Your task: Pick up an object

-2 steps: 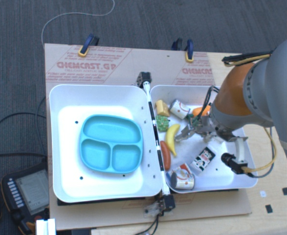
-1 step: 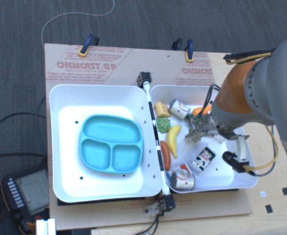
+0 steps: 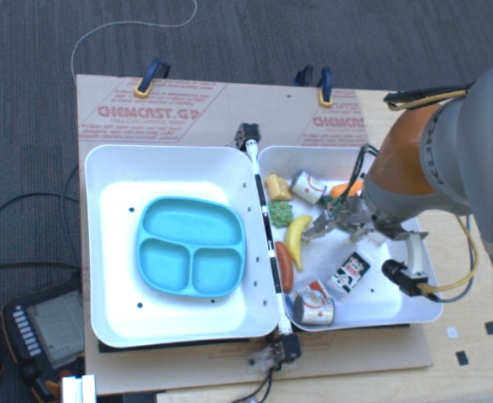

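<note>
Nearest the lens, filling the right of the frame: grey arm (image 3: 473, 154) with orange band, reaching left into the right bin (image 3: 414, 309). Claw (image 3: 330, 222) low over the bin's middle, metal fingers pointing left; open or closed, cannot tell at this slant. Nothing seen between them.

Just left of the claw tips: banana (image 3: 296, 238), lying lengthwise, close beside a green piece (image 3: 280, 211) and a yellow block (image 3: 277, 186) above it. Along the bin's left wall, an orange-red sausage shape (image 3: 285, 266). Upper middle, a small can (image 3: 308, 186) on its side; an orange bit (image 3: 341, 191) partly hidden by the wrist. Lower down, a black-and-white box (image 3: 350, 273) and a red-and-white cup (image 3: 315, 304) tipped over.

Left bin (image 3: 112, 162) holding a blue tray (image 3: 191, 246) with three compartments.

Likeliest target: the banana. Probably a light, stiff plastic toy, smooth and curved, so apt to roll or slip out. Best taken across the thick middle, not the tapered ends. Crowding by the green piece could foul one finger.
</note>
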You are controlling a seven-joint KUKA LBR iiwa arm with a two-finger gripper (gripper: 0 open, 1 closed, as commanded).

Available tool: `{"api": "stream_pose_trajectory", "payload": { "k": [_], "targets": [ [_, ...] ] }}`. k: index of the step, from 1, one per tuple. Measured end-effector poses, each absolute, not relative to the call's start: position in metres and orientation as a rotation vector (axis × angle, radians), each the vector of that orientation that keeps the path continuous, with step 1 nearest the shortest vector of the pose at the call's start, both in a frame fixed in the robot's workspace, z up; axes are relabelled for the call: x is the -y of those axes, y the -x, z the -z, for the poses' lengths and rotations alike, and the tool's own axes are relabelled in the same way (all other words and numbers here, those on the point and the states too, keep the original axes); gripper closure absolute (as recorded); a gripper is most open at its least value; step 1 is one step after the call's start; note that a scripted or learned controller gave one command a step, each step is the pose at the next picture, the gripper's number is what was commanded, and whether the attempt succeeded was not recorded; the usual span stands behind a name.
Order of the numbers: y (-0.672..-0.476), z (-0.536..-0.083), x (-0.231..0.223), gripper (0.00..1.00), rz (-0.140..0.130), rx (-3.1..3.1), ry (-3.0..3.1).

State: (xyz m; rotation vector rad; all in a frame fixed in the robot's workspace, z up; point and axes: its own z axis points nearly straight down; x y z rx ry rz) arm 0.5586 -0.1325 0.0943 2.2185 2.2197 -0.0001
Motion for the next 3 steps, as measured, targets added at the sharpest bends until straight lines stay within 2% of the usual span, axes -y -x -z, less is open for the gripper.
{"api": "stream_pose_trajectory", "payload": {
  "k": [1,2,3],
  "targets": [
    [-0.5583,-0.1010,0.1322,1.00,0.004,-2.223,-2.221],
    [-0.5582,-0.1009,0.1322,0.00,0.005,-2.223,-2.220],
    [-0.5579,-0.1077,0.1320,1.00,0.009,-2.226,-2.222]
  ]
}}
